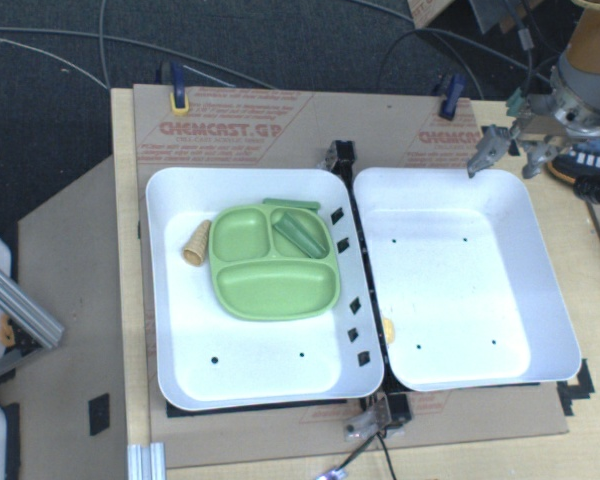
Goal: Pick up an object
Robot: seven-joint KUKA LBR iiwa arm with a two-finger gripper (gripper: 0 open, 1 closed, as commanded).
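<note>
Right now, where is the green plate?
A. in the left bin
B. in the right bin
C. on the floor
A: the green plate lies inside the left bin, with a little cone beside it, while the gripper sits up over the far corner of the right bin.

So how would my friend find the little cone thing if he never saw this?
Look in the left bin, the one that holds a green plate. The cone lies on the white floor just left of the plate, touching or nearly touching its rim. It is small, tan and pointed, while its neighbours are green.
</note>
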